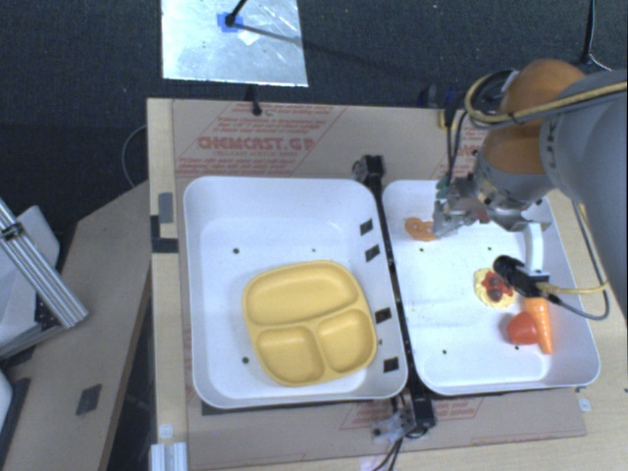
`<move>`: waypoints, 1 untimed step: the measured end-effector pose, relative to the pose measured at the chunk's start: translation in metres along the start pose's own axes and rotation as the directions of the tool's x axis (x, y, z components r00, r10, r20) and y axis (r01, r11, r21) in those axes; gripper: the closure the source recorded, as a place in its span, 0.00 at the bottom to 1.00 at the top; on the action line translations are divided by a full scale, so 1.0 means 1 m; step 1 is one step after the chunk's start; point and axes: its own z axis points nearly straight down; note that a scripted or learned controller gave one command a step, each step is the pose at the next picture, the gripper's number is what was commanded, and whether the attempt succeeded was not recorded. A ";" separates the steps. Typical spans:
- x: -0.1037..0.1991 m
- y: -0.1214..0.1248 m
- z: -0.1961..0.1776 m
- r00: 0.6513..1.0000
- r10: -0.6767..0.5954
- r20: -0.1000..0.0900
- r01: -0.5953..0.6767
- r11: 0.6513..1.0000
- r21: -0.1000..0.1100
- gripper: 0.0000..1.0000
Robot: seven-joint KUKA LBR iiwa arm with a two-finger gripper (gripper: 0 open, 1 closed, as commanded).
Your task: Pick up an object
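Note:
My gripper (446,222) hangs low over the far left part of the right bin (442,361). A small orange piece (420,229) lies on the bin floor just to the left of the gripper tip, very close to it or touching it. Nearer the bin's right side sits a small yellow and red item (489,288). An orange carrot-shaped toy (531,326) lies close to the front right corner.
The left bin (211,263) holds a yellow divided plate (309,320) with three compartments. A black divider (385,263) with clips runs between the two bins. A shiny metal sheet (234,27) lies beyond the bench at the back.

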 end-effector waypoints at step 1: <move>0.003 0.012 -0.054 1.000 -0.002 0.000 0.002 1.000 -0.002 1.00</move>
